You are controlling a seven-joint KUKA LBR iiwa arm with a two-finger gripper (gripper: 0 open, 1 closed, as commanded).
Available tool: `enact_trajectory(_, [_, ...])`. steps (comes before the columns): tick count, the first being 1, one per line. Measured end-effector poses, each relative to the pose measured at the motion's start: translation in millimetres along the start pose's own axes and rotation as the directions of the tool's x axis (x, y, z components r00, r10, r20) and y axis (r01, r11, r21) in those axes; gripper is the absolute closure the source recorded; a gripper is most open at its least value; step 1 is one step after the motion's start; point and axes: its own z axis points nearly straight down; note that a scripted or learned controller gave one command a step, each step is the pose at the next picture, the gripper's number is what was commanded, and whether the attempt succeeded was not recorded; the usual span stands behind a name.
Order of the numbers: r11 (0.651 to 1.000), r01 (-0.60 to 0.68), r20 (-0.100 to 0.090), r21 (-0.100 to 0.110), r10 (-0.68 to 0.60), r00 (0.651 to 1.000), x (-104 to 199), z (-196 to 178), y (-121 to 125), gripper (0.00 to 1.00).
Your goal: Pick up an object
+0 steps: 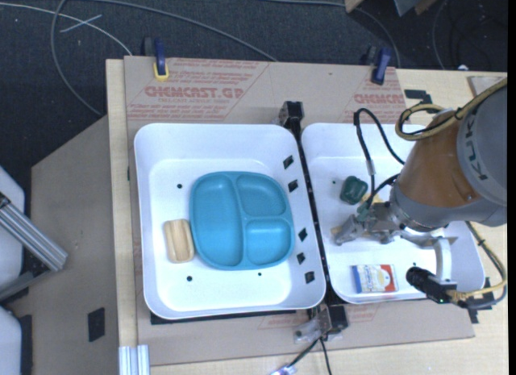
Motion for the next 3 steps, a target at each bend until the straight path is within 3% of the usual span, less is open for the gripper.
enact_trajectory(1, [1.000, 0.000, 0.000, -0.005, 0.000, 1.000, 0.2, -12.9, 1.1, 1.00])
enact_trajectory(3, [1.000, 0.003, 0.004, -0.012, -0.002, 1.000, 7.1, -138.0, 10.9, 1.00])
